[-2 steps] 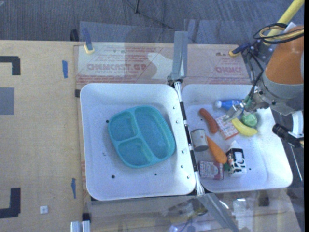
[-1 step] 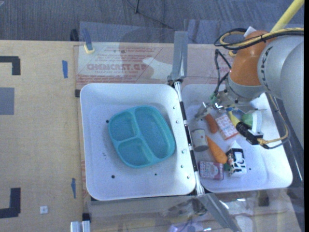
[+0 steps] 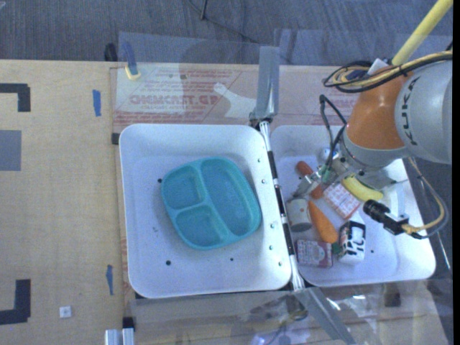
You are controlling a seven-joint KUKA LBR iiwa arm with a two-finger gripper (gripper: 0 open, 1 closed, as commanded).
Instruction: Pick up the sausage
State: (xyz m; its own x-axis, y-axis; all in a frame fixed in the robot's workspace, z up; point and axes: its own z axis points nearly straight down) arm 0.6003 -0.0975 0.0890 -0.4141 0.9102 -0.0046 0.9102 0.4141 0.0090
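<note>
So the sausage — small, reddish — lies in the right bin, upper-left part, near the divider between the two bins. It sits on the bin floor, not lifted. Gripper hangs just beside it, to its right and slightly lower; the arm, grey with an orange band, comes in from the right and covers the bin's upper-right area. Fingers are hidden under the wrist and clutter, so can't tell how far apart they are, and nothing visibly sits between them.

Other stuff in the right bin: a carrot lying diagonally near the middle, a grey cylindrical can touching the carrot's left side, a banana partly under the arm, a pink patterned packet between banana and carrot, a red-and-white pouch at the lower edge, and a black-and-white object just right of the pouch.

Left bin holds a teal divided plate with three compartments, roughly centered — well apart from the sausage. Both bins rest on the table.
</note>
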